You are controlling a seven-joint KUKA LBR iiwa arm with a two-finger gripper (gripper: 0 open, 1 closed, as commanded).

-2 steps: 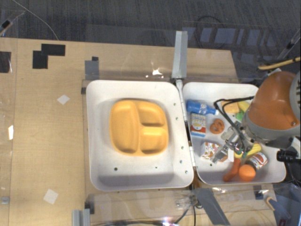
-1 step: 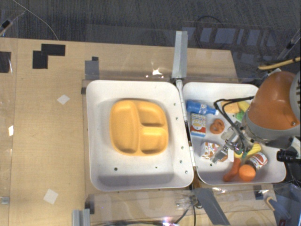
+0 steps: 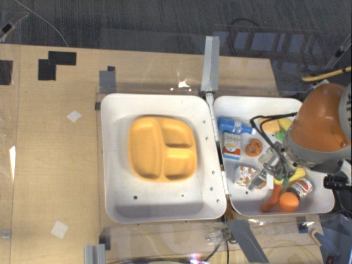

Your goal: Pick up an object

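- Orange-banded and grey, the arm (image 3: 324, 128) reaches in from the counter's right edge and hangs over the right bin (image 3: 242, 104).
- Its tool (image 3: 263, 179) points down toward the middle of that bin, metal fingers (image 3: 256, 183) just above a small white packet (image 3: 246, 176) with red print; whether the fingers are apart or together I cannot tell, and nothing is clearly seen between them.
- Right bin's contents lie crowded: a blue-capped white packet (image 3: 231, 126) near the far left corner, a white carton (image 3: 231, 146) just below it, a round brown item (image 3: 253, 147) beside the carton.
- Near the bin's front right corner sit an orange ball (image 3: 289, 201), an orange carrot-like piece (image 3: 271, 199) touching it, and a small can (image 3: 302, 187) with a red label just beside them.
- Yellow and green bits (image 3: 281, 125) show at the far side, partly hidden by the arm.
- A black cable (image 3: 263, 131) loops across the bin above the objects.
- Left bin (image 3: 118, 153) holds a yellow divided tray (image 3: 163, 147), lying flat near its centre.
- Both bins sit side by side on the pale wooden counter (image 3: 49, 164), touching along a metal divider (image 3: 210, 65).
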